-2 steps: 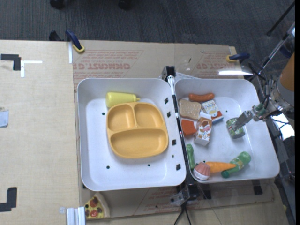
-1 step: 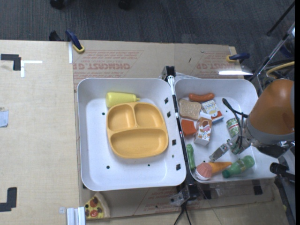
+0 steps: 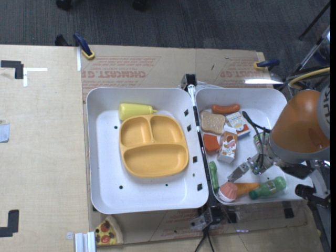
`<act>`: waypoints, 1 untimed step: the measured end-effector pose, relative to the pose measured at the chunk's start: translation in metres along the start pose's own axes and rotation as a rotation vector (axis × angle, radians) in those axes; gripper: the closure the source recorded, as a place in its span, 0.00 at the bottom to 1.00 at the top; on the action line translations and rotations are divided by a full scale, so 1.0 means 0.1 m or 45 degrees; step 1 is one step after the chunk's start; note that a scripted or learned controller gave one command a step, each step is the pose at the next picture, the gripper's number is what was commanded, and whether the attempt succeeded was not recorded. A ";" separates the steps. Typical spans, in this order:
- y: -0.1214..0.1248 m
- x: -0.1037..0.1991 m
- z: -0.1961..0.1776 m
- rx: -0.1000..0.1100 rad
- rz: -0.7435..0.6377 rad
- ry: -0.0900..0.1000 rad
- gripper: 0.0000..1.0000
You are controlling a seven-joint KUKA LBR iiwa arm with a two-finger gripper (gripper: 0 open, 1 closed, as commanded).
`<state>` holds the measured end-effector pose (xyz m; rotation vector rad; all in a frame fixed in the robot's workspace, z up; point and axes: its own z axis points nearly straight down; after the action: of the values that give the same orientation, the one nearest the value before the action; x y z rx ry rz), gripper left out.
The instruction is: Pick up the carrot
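Soft, even overhead light fills the room, bright enough that both white bins (image 3: 100, 156) look slightly washed out. Shadows stay faint and short. The dark carpet (image 3: 210, 20) is dim, fine detail is soft, and the orange arm band (image 3: 302, 125) blurs slightly.

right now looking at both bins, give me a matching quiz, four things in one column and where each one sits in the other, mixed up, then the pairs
Things:
1. yellow divided plate
2. carrot
3. sausage
4. green bottle

Places:
A. far end of the right bin, beyond the bread slice
B. near edge of the right bin, just right of the carrot
C. middle of the left bin
D. near end of the right bin, just below the gripper

Pairs: 1-C, 2-D, 3-A, 4-B
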<state>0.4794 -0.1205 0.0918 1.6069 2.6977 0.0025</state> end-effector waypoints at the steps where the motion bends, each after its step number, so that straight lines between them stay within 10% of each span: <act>1: 0.03 0.05 0.00 -0.002 0.202 -0.002 0.00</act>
<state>0.4797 -0.1147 0.0919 1.8142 2.5605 0.0030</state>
